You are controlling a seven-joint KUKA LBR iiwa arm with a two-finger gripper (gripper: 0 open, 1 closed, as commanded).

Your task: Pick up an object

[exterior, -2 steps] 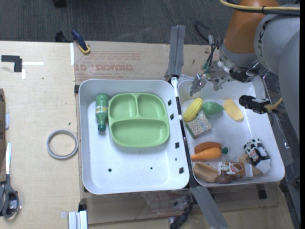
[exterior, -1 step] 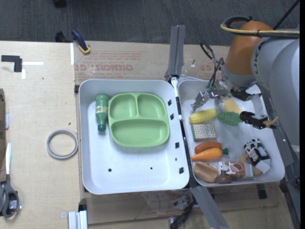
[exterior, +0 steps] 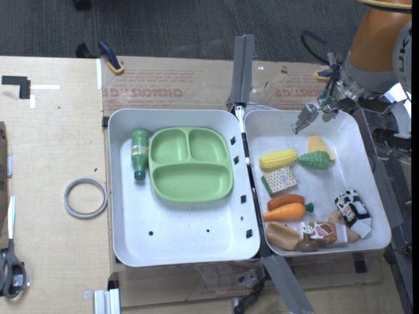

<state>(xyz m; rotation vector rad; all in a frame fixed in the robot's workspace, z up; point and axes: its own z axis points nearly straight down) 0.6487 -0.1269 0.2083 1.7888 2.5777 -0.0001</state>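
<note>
Above the right bin [exterior: 366, 150] — over its far rim — the fingers [exterior: 305, 118] hang spread, pinching nothing.

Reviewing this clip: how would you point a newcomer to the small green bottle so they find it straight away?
Start at the left white bin, which holds a green divided plate. Lying against that plate's left edge is the green bottle, its cap toward the near side. It is the only slim thing in that bin; the other toys lie in the right bin.

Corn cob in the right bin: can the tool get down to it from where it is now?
Probably yes. The tool hovers over the right bin's far edge, and the corn cob lies uncovered, with only the waffle piece close beside it.
</note>
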